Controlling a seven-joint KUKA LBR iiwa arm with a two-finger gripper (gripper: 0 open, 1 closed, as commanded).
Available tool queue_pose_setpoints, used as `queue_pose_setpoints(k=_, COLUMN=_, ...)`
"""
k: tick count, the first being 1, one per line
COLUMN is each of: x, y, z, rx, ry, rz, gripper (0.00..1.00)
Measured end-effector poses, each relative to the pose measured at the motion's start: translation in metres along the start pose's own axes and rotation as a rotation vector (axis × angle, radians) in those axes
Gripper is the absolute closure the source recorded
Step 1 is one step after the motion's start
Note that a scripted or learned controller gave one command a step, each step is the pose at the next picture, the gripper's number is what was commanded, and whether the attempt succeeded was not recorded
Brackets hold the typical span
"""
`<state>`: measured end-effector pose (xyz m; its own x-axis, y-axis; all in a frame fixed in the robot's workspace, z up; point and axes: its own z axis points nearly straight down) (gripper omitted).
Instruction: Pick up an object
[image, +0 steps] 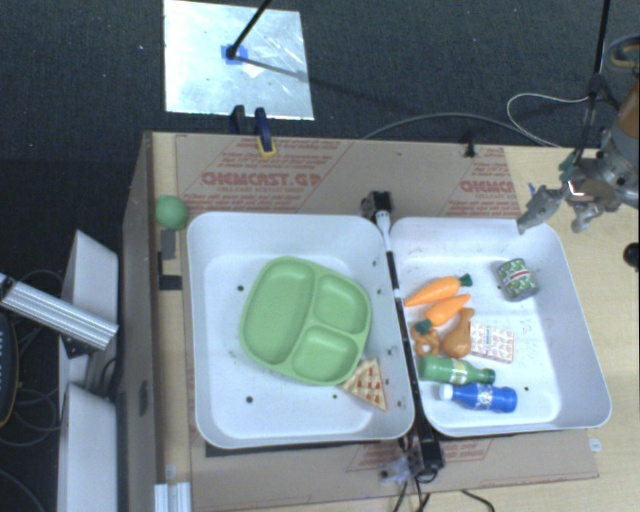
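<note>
My gripper (559, 210) hangs open over the far right corner of the right bin (580, 345), with nothing between its fingers. Below and left of it in that bin lies a small green-labelled can (516, 278). Further left are two carrots (438, 290), a brown drumstick (459, 333), and a pink-and-white packet (492, 341). A green bottle (455, 371) and a blue bottle (481, 397) lie near the bin's front edge.
The left bin (225, 300) holds a green divided plate (305, 320) and a waffle-like wedge (367, 382) at its front right. A green ball (171, 211) rests on the bench beyond the left bin. A cable (540, 110) loops behind the right bin.
</note>
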<state>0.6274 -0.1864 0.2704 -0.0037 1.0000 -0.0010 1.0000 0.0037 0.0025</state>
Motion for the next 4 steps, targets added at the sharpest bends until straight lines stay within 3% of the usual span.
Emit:
queue_pose_setpoints(k=1, x=-0.015, y=-0.003, z=0.166, rx=0.004, ry=0.001, rz=0.002, gripper=0.00)
queue_pose_setpoints(k=2, x=-0.016, y=-0.001, z=0.153, rx=-0.003, ry=-0.001, rz=0.001, gripper=1.00)
queue_pose_setpoints(k=3, x=0.009, y=-0.065, z=0.049, rx=-0.001, ry=0.000, rz=0.002, gripper=1.00)
queue_pose_setpoints(k=4, x=0.052, y=-0.091, z=0.035, rx=0.001, ry=0.001, rz=0.000, gripper=1.00)
